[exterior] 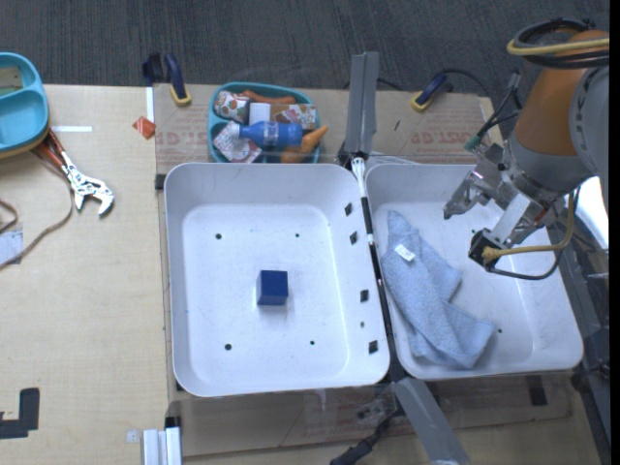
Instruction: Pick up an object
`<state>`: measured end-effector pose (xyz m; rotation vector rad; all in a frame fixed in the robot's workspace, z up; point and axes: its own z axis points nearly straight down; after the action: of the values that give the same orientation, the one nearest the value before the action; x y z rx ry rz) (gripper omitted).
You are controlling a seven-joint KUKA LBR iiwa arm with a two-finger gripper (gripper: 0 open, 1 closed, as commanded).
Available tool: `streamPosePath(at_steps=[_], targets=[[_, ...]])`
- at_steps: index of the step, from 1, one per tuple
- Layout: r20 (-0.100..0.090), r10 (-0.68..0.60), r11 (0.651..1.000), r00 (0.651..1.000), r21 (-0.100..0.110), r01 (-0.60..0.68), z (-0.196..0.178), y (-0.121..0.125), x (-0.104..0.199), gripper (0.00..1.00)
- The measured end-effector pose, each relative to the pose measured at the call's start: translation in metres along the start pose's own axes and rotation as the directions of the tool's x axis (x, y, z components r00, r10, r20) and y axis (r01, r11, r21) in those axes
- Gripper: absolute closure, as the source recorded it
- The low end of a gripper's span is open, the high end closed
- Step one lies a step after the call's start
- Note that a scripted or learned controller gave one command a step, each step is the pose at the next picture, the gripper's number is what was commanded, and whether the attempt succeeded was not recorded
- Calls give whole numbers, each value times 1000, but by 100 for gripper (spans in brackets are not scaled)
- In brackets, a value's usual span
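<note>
A small blue cube (pixel 273 288) lies near the middle of the left white bin (pixel 194 260). A crumpled light-blue cloth (pixel 431 294) with a white tag lies in the left half of the right bin (pixel 542 327). My gripper (pixel 471 227) hangs over the right bin's upper middle, just right of the cloth's top end and apart from it. Its fingers (pixel 457 203) are spread open with nothing between them. The grey arm with its orange band (pixel 562 90) comes in from the upper right.
Behind the left bin stands a teal bowl (pixel 263 124) of mixed small items. On the bench at the left lie a wrench (pixel 85 190) and a teal tray (pixel 19 100). Two clamps (pixel 170 76) (pixel 430 90) grip the back edge.
</note>
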<state>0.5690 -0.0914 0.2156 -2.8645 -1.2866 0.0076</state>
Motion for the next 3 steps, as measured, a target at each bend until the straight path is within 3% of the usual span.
streamPosePath(at_steps=[1,2,3], targets=[[-1,-166,986,986,-3,166,-22,21,-44,0],[-1,-110,994,994,-3,110,-58,25,-64,0],[0,84,996,996,1,-84,-24,-34,-88,0]])
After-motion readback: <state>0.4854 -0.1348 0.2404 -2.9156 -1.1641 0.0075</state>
